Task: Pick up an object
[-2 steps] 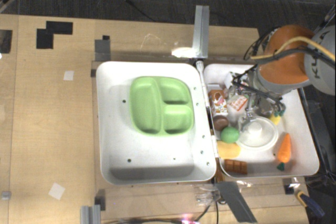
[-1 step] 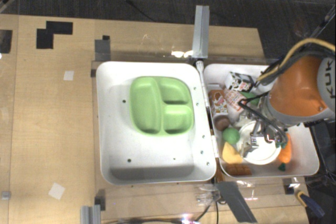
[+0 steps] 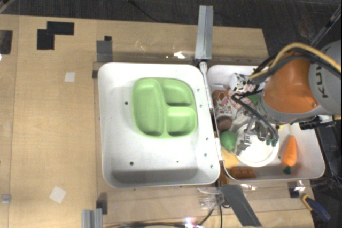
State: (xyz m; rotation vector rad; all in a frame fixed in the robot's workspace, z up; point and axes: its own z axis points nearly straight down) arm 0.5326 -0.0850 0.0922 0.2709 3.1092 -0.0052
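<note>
Wooden tabletop [image 3: 48, 131] is carrying two white bins side by side; you're looking down at a slant, dark floor running along 12 o'clock. Left bin [image 3: 115, 168] is holding a green divided tray [image 3: 163, 107]. Right bin [image 3: 312, 165] is holding the clutter: a white dish [image 3: 261, 155], a green ball-like item [image 3: 228, 140] at its 9 o'clock, an orange carrot [image 3: 289, 151] at its 3 o'clock, brown and printed items toward 11 o'clock, something orange-brown at 7 o'clock.

Gripper [image 3: 255, 136] is hanging over the dish's 11 o'clock rim. Nothing is showing between the fingers; whether they're spread or closed, I cannot tell, since cables and metalwork are blurring it.

My read: you're mid-approach, no pick done yet. Advice: choose one target. The carrot is lying apart from the rest, so it's looking like the cleanest grab. The green item is sitting tight against neighbours and the bin wall, so it's riskier. The dish rim is probably too thin. Centre over the target before descending.
</note>
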